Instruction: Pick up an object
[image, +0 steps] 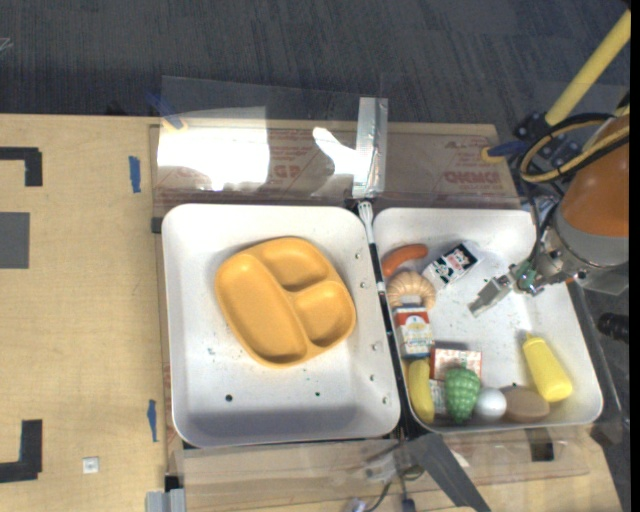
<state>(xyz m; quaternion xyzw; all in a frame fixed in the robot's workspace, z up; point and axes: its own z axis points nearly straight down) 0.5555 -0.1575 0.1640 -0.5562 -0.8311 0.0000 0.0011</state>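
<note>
My gripper (487, 297) hangs over the middle of the right bin (500, 222), above bare white floor, with no object seen in it. To its upper left lies a small black-and-white carton (449, 264) beside an orange-red sausage (403, 256). A yellow bottle (546, 367) lies to its lower right. Along the bin's left wall sit a bread roll (410, 290), a red-and-white can (414, 331) and a small box (455, 358). At the front are a green bumpy piece (461, 392), a white ball (491, 403), a brown lump (526, 403) and a yellow piece (421, 391).
The left bin (200, 380) bears a yellow divided plate (285, 298). The arm's orange band (602, 195) and grey wrist stand over the right bin's far right edge, with yellow cables behind. Brown bench surface lies to the left.
</note>
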